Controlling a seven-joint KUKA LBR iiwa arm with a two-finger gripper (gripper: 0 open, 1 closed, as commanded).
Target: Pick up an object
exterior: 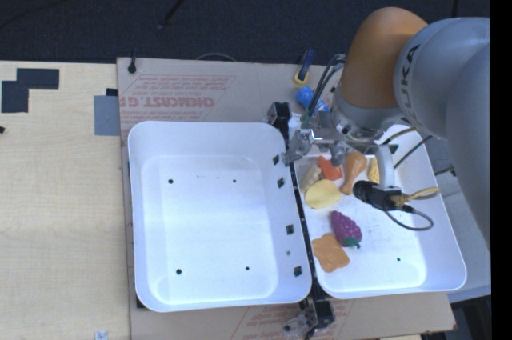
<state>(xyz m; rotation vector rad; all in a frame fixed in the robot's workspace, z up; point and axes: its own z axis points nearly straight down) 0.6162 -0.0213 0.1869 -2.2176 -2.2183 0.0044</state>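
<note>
— Where was the two-finger metal pincer (330, 145)?

— Low over the upper left part of the right shallow white bin (436, 266), under the grey arm with its orange band (376, 58). Whether it was wide or narrow, I could not tell.

— And the things to pick?

— Just beside it lay a small red-orange toy (329, 168), an orange drumstick-shaped toy (352, 169) and a pale yellow rounded toy (322, 194). Further down sat a purple grape bunch (346, 228) and a flat orange piece (330, 252). The left white bin (208, 140) lay alongside.
</note>
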